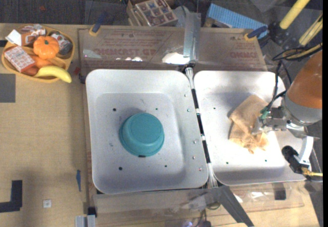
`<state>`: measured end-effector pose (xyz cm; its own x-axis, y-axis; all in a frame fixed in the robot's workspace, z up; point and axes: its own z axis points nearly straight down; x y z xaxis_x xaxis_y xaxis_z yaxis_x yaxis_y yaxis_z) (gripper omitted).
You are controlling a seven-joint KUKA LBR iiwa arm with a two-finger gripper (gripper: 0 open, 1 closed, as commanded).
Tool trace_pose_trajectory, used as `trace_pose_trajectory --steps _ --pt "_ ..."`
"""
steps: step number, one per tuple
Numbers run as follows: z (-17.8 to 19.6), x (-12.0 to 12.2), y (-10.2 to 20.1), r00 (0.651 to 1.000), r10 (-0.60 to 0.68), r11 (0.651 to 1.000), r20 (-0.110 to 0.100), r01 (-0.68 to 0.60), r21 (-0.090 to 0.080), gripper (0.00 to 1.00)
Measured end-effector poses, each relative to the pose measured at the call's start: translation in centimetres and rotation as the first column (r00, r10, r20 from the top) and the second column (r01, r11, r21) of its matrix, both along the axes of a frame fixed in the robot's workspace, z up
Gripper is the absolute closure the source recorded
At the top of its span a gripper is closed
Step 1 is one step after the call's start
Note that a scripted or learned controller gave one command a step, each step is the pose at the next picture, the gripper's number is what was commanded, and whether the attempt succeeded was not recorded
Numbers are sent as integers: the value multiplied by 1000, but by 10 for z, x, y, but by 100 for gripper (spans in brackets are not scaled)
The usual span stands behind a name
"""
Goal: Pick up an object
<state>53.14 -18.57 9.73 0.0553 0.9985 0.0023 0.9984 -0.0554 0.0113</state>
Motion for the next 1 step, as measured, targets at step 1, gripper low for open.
trace_pose_trajectory --steps 1 --pt "68 -15 49 985 171 985 -14 -171 -1 100"
